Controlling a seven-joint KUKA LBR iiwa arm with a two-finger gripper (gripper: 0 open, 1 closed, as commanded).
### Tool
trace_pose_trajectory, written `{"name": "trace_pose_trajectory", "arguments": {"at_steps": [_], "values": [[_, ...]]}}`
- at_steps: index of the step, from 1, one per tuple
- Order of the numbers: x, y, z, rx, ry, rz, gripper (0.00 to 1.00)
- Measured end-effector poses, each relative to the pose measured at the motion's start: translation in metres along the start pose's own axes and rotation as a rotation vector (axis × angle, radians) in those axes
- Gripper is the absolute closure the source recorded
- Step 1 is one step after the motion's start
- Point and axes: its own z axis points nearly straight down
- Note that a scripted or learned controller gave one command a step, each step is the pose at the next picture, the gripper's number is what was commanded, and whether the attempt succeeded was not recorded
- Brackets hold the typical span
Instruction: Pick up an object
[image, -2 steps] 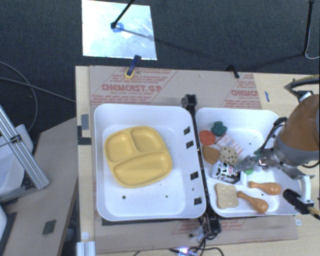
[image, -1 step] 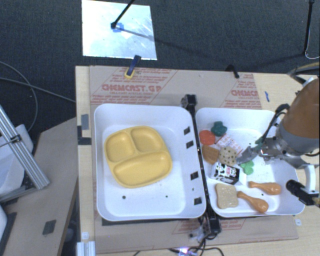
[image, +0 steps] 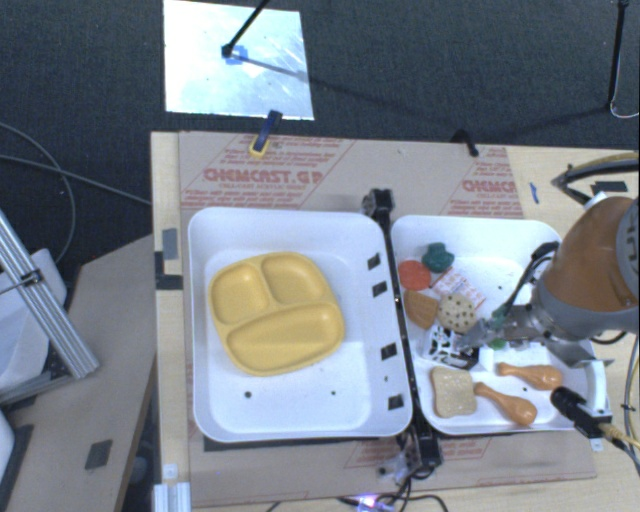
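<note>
A cardboard-covered worktop (image: 300, 165) carries two shallow white bins side by side, an arrangement that gives the grey-and-orange arm (image: 600, 275) a source and a destination within easy reach from the right. The left bin (image: 225, 410) holds a yellow divided tray (image: 277, 311), set slightly askew near its middle and well apart from the clutter. The right bin (image: 500, 235) gathers the small items into one loose heap, so that a single downward reach has several candidates. The arm leans over this bin, its wrist low above the heap and its hand (image: 478, 338) pointing left toward the centre of the pile; whether the hand is apart or together cannot be told from this slant. Just beside the hand's tip lie a speckled round cookie (image: 458, 312) and a black-and-white patterned piece (image: 440, 344), the likeliest targets, judged by closeness. Nearer the front wall rest a slice of toy bread (image: 453, 392) and two tan drumsticks (image: 520, 390), lying flat and apart from the hand. At the far side of the heap sit a red-orange round piece (image: 414, 273) and a small dark green piece (image: 437, 257), touching or nearly so. Nothing is seen lifted; the pick appears not yet made.
</note>
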Motion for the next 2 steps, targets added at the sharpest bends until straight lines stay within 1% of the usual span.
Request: {"name": "trace_pose_trajectory", "arguments": {"at_steps": [1, 2], "values": [[0.015, 0.032, 0.007, -0.013, -0.002, 0.007, 0.00], [0.011, 0.077, -0.039, 0.009, -0.001, -0.001, 0.00]]}}
